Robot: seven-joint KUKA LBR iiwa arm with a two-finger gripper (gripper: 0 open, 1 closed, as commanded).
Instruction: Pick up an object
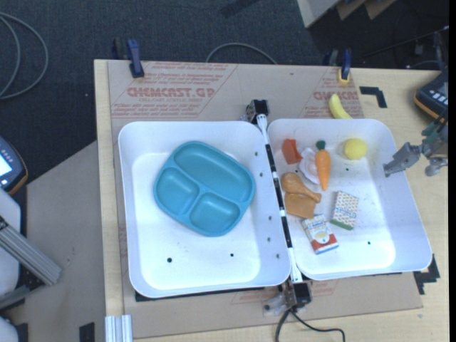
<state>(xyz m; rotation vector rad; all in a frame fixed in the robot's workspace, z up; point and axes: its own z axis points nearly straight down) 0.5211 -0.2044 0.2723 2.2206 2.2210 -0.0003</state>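
At three o'clock, over the right bin's (pixel 410 198) rim, the gripper (pixel 412 157) hangs, jaws parted, holding nothing. The lemon (pixel 355 148) sits nearest, toward nine o'clock of it; it looks light, smooth and round, likely to roll, so grip across its middle.

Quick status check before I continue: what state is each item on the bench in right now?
Gripper: over the right bin's right rim, holding nothing.
Blue plate: flat in left bin.
Carrot: lying in right bin.
Lemon: in right bin, near far wall.
Banana: outside the bins, on the board.
Small carton: lying flat.
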